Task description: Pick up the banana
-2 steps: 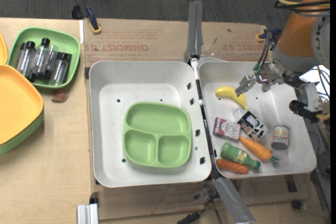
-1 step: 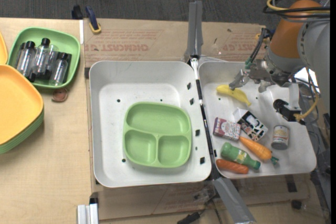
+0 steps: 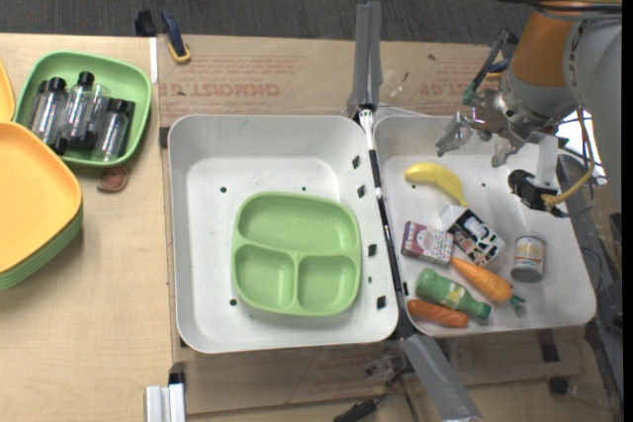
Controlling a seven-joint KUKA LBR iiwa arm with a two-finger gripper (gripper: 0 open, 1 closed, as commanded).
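A yellow banana (image 3: pixel 436 179) lies in the right bin (image 3: pixel 574 257), near its upper left part, apart from the other items. My gripper (image 3: pixel 478 142) hangs over the bin's far edge, up and to the right of the banana. Its two fingers (image 3: pixel 450 137) point down, spread apart, with nothing between them.
Below the banana lie a small purple carton (image 3: pixel 427 242), a black-and-white packet (image 3: pixel 476 238), a carrot (image 3: pixel 483 280), a green bottle (image 3: pixel 451 295), an orange pepper (image 3: pixel 436 313) and a small can (image 3: pixel 528 258). The left bin (image 3: pixel 198 212) holds a green divided tray (image 3: pixel 297 254).
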